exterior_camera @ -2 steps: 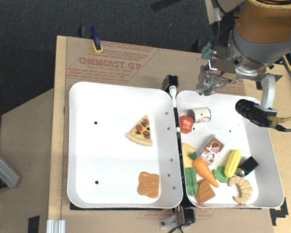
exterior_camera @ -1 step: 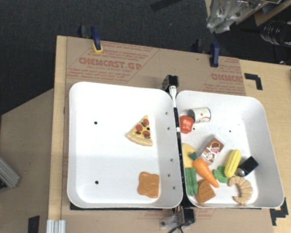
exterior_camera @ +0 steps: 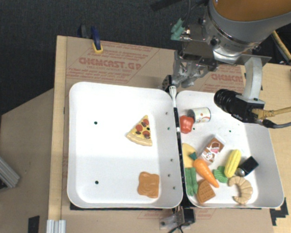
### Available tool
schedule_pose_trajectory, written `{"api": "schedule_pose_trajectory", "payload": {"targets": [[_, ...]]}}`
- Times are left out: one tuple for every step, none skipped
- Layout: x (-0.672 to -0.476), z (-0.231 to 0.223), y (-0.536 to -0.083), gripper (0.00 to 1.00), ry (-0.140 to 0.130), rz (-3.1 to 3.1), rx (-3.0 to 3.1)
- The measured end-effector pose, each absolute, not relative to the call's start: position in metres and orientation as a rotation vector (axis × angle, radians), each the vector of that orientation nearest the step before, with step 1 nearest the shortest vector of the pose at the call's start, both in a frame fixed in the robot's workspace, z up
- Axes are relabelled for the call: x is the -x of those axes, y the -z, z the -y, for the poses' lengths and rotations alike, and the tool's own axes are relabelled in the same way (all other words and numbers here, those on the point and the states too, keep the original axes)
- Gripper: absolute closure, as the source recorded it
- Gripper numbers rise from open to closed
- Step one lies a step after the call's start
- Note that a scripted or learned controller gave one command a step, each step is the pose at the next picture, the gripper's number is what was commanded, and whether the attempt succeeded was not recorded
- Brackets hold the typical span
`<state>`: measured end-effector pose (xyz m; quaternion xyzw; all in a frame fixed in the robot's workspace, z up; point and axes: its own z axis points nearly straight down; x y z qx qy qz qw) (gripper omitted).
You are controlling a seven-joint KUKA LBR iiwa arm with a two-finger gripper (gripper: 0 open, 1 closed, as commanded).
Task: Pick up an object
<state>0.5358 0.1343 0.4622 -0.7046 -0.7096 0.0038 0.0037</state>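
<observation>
The big grey arm [exterior_camera: 247,21] with its orange band comes in from the top right and bends down over the far edge of the bins. Its gripper [exterior_camera: 186,75] hangs just above the spot where the two bins meet, at the back. I cannot tell if the gripper is wide or narrow, and I see nothing in it.

The left bin [exterior_camera: 81,148] lies below and to the left of the gripper. The right bin [exterior_camera: 270,171] lies below and to the right of it.

In the left bin, a pizza slice [exterior_camera: 142,131] sits below the gripper, a bit to the left. A brown toast [exterior_camera: 148,184] lies far below it, near the front edge.

In the right bin, a red tomato [exterior_camera: 186,124] and a small white can [exterior_camera: 201,114] are the nearest things, just below the gripper. Farther down lie a carrot [exterior_camera: 206,170], a yellow corn [exterior_camera: 232,162] and a croissant [exterior_camera: 242,188].
</observation>
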Motion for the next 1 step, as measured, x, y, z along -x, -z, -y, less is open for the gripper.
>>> {"api": "schedule_pose_trajectory", "payload": {"targets": [[-0.5551, -0.1716, -0.3605, 1.00, -0.016, 2.221, 2.213]]}}
